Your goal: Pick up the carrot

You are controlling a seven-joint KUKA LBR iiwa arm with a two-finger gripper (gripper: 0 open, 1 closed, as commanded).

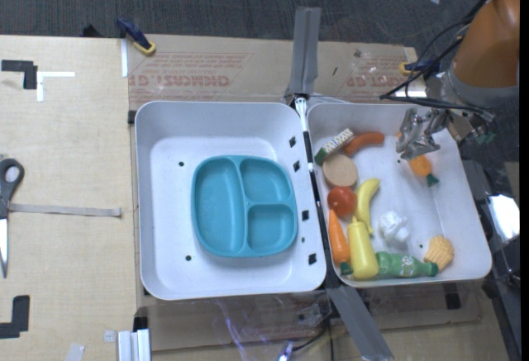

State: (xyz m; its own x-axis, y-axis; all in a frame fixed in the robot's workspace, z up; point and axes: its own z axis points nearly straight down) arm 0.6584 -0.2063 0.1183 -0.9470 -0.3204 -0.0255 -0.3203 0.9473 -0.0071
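A small orange carrot (421,167) with a green stub at its lower end is in the right bin (463,211), near the far right corner. My gripper (416,151) reaches in from the right and points down right over it. The carrot's upper end sits between the fingertips, which are shut on it. A second long orange carrot-like piece (337,237) lies along the right bin's left wall, well away from the gripper.
The right bin also holds a sausage (364,141), a round bun (340,171), a tomato (341,201), a banana (365,196), a yellow bottle (362,249), a green bottle (407,265), a corn piece (439,252) and a white lump (393,226). The left bin (157,186) holds a blue divided plate (245,206).
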